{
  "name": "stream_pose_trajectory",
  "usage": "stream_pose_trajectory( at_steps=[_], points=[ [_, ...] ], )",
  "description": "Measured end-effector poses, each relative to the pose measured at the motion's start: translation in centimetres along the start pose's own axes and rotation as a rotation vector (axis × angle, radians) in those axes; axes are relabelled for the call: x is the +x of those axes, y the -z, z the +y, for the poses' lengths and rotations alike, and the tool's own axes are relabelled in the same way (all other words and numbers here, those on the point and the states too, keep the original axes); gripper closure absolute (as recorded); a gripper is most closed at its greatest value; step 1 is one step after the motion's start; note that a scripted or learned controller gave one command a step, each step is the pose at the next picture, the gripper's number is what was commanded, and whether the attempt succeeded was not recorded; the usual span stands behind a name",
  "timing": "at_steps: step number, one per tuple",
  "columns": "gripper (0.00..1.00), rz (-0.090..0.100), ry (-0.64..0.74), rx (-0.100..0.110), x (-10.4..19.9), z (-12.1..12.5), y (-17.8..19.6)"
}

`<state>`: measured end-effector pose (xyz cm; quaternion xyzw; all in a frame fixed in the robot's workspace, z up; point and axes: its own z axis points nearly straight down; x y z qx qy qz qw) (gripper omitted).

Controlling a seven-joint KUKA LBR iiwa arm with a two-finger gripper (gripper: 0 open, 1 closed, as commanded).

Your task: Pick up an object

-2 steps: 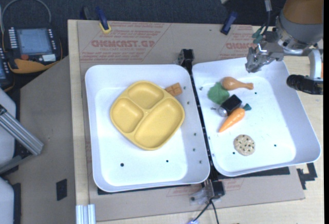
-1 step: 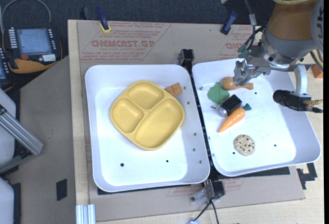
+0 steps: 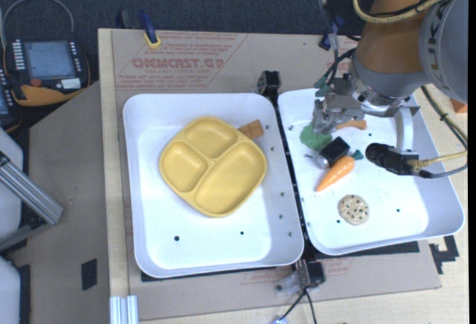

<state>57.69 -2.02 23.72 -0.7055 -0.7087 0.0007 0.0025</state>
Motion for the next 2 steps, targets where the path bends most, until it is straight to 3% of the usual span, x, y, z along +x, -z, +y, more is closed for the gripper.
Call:
stream_pose_trajectory(
  at_steps=[2],
  points=[
    [1.00, 0.000, 0.001, 0.001, 10.8, -5.4, -1.8]
  ],
)
